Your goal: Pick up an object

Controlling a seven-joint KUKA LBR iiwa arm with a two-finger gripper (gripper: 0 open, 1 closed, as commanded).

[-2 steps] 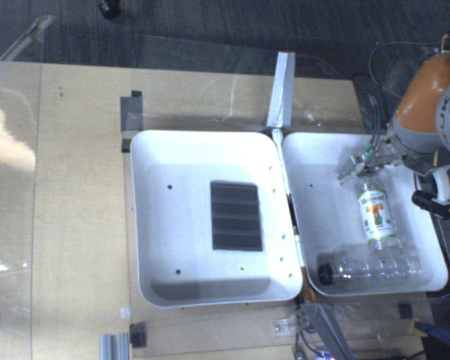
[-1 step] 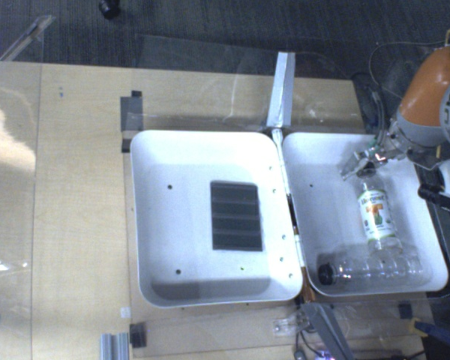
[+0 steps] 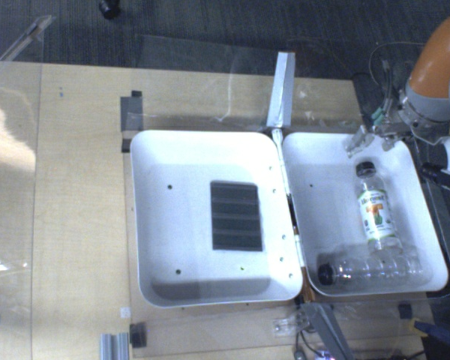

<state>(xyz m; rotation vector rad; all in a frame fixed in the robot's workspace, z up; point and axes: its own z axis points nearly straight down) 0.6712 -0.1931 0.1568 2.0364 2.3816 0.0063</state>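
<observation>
A clear plastic bottle (image 3: 374, 214) with a black cap and a green and orange label lies in the right bin (image 3: 315, 201), its cap pointing to the back. A second clear bottle (image 3: 371, 270) lies across that bin's front wall, black cap to the left. A dark ribbed rectangular pad (image 3: 236, 216) lies flat in the middle of the left bin (image 3: 157, 201). My gripper (image 3: 375, 135) hangs over the back right corner of the right bin, just behind the labelled bottle's cap. It is open, with nothing between its fingers.
The arm's orange band (image 3: 439, 55) and grey wrist stand at the right edge, with cables around them. A metal bar (image 3: 281, 88) rises behind the seam between the bins. A clear sheet covers the bench at the left.
</observation>
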